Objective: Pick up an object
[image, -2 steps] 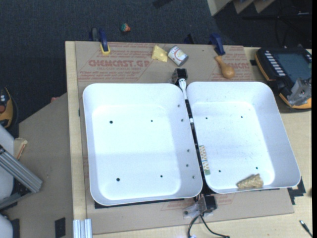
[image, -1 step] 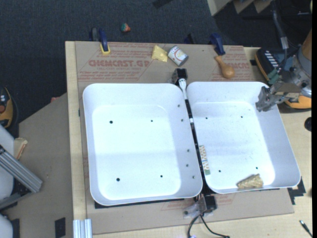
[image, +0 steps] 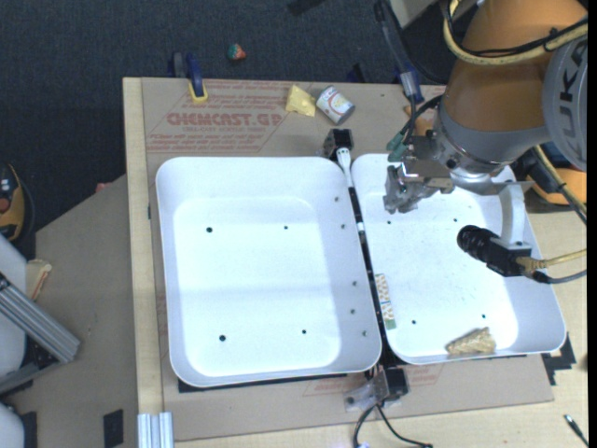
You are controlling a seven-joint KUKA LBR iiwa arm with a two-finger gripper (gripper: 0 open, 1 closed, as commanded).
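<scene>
While gripper [image: 400, 201] hangs, lump [image: 469, 343] lies apart

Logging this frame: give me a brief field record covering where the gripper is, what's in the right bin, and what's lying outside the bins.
gripper position: gripper over the far-left part of the right bin
held object: none visible at the gripper
right bin contents: tan crumpled lump by the near-right corner, well apart from the gripper
outside the bins: yellow scrap and small pale box, side by side on the bench behind the bins
task status: nothing lifted yet
</scene>
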